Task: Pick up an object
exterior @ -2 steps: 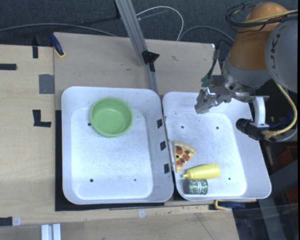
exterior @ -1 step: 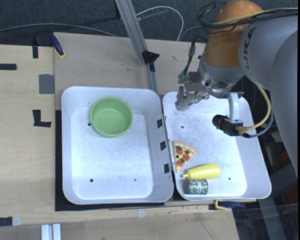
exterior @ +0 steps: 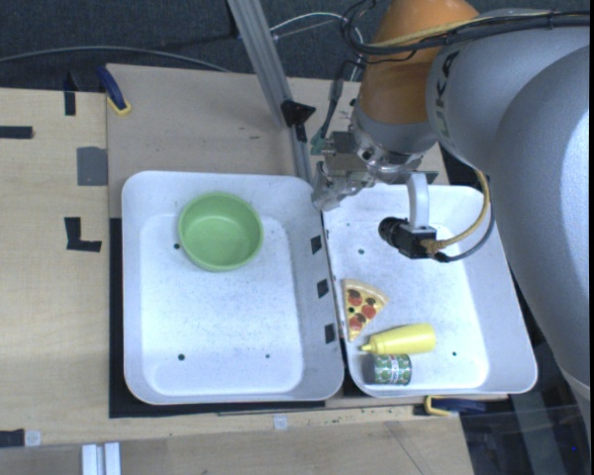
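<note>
Two white bins (exterior: pixel 144 295) sit on the bench; the gripper (exterior: pixel 329 194), whose state I cannot tell, hovers far of the pizza slice (exterior: pixel 361 308), approaching; next it must descend.

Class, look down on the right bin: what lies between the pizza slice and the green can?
In the camera view, the yellow mustard bottle lies between pizza slice and green can.
</note>
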Controlling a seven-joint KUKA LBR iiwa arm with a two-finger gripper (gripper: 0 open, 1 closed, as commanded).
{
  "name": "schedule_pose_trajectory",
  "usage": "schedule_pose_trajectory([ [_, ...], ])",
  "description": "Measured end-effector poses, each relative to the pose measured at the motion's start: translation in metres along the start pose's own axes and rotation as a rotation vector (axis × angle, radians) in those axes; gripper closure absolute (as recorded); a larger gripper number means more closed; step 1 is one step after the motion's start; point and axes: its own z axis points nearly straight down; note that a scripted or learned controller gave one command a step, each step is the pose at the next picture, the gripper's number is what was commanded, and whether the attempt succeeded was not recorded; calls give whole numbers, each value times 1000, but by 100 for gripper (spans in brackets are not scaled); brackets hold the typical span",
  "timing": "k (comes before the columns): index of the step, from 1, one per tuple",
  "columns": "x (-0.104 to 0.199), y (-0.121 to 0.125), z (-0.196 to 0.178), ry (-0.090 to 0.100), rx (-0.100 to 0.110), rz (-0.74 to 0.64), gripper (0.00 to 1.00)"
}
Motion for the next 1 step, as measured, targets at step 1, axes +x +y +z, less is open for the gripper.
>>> schedule_pose_trajectory([
  [1, 53, -6, 20, -1, 3, 1, 100],
])
